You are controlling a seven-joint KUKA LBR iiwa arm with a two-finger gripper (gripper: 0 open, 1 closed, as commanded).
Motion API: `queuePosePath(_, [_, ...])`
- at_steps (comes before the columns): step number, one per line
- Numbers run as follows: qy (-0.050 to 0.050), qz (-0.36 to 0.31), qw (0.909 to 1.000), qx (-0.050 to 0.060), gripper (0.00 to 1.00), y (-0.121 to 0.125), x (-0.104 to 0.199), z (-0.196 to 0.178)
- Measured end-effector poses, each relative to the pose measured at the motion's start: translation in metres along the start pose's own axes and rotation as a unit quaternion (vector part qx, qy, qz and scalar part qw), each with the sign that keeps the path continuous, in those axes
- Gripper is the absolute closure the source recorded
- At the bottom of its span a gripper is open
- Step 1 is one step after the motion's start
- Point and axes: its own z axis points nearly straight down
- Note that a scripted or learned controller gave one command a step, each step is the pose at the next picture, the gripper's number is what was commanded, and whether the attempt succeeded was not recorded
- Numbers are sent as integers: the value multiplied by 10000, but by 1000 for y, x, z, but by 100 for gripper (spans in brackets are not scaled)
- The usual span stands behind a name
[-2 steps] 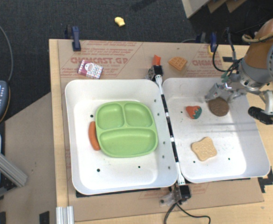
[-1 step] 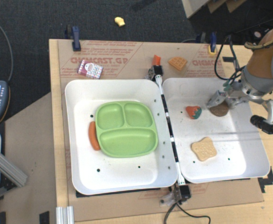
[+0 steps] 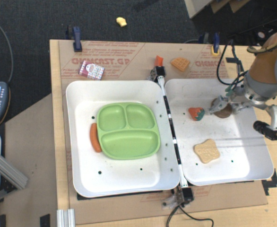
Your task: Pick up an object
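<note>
In the right bin (image 3: 252,164) lie a red strawberry with a green top (image 3: 195,113) and a tan slice of bread (image 3: 207,151). My gripper (image 3: 222,107) hangs low over the bin's upper middle, just right of the strawberry. A small brown object (image 3: 222,112) sits directly under the gripper; whether it is held I cannot tell. The grey arm with its orange band (image 3: 266,67) reaches in from the right. The left bin (image 3: 82,174) holds a green divided plate (image 3: 128,130) with an orange sausage (image 3: 95,137) along its left side.
A waffle piece (image 3: 179,63), an orange clip (image 3: 158,60) and a small printed card (image 3: 91,70) lie on the cardboard behind the bins. Blue clamps (image 3: 76,38) grip the back edge. Cables run by the arm at the right.
</note>
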Motion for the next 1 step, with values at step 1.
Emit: queuePosePath(1, [-6,-10,10000,-17,0,11,22,0])
